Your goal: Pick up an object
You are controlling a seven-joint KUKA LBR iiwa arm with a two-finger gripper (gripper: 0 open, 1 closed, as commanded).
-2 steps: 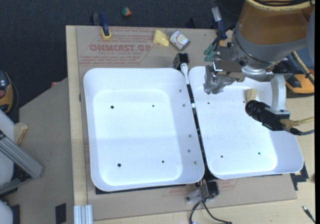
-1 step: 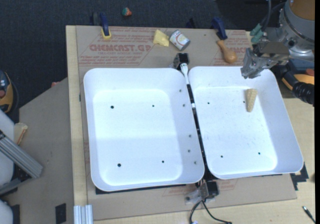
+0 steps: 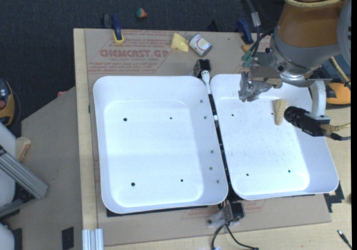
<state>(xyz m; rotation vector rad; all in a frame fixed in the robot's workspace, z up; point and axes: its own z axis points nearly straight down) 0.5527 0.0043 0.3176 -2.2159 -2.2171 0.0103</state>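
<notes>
A small tan wedge-shaped object (image 3: 278, 111) lies in the right bin (image 3: 268, 182), near its back right part. My gripper (image 3: 249, 94) hangs over the back of the same bin, a short way left of the tan object and apart from it. Nothing shows in the gripper's grasp. The grey and orange arm (image 3: 312, 14) comes in from the upper right and hides the bin's back right corner.
The left bin (image 3: 111, 148) sits beside the right one. Behind the bins on the board lie a yellow piece (image 3: 179, 42) and a small white box (image 3: 199, 44). A black cylinder (image 3: 302, 120) on the arm's mount overhangs the right bin.
</notes>
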